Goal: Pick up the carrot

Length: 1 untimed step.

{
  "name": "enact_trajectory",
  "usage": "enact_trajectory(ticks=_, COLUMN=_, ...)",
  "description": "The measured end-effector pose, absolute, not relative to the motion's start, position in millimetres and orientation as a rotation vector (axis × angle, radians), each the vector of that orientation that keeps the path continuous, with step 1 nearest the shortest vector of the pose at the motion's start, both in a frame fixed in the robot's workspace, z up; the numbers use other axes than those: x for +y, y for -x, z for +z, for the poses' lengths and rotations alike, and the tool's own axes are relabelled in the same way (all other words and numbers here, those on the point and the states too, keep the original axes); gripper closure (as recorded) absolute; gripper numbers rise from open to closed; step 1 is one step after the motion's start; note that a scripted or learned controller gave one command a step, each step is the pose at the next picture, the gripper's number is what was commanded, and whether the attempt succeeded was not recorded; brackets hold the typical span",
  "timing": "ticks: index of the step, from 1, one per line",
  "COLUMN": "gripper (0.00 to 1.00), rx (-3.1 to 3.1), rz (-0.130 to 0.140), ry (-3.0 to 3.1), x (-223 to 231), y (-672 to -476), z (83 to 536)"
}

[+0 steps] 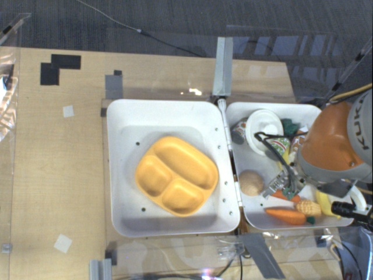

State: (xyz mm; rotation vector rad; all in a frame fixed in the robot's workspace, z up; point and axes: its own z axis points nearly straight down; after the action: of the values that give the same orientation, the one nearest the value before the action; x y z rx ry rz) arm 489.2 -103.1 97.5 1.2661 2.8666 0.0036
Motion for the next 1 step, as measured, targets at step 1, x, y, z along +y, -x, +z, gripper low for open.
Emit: enact_trajectory(ticks=1, gripper=1.00, rx=2.612, rz=0.010, ry=-1.734, x=-10.4, y=-489.2, z=185.9)
